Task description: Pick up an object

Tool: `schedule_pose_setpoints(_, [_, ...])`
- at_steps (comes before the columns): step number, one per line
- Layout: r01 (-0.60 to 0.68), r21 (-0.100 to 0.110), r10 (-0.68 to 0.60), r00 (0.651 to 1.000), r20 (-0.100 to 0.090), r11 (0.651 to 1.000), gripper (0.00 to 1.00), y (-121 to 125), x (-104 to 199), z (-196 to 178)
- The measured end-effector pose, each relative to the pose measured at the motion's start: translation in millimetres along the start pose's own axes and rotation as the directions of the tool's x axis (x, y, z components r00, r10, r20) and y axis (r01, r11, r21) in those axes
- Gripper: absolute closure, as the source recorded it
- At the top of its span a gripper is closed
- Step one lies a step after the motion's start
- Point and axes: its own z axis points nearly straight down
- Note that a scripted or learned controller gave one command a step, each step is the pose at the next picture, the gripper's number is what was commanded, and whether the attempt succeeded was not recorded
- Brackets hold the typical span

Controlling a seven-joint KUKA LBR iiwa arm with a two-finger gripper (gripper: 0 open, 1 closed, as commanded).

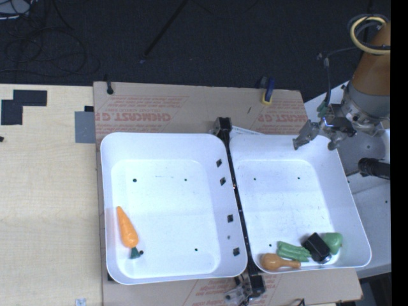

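Bench; end effector [319, 137] beyond bin rim [290, 152]

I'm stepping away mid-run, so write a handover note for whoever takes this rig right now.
End effector: above the right bin's far rim, holding nothing.
Left bin: toy carrot near its front left corner.
Right bin: green pods, black block, green piece and tan gourd-shaped toy clustered at its front edge.
Done: nothing picked.
Left: descend, grasp one object, lift.

An orange carrot [127, 227] with a dark green tip is seen in a white left bin [159, 146]; green, black and tan-orange pieces are shown against the white right bin [287, 150].
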Motion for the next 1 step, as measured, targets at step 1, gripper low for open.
schedule_pose_setpoints(1, [0.001,0.0,-0.001,1.0,0.0,1.0,1.0,0.2,-0.4,-10.0])
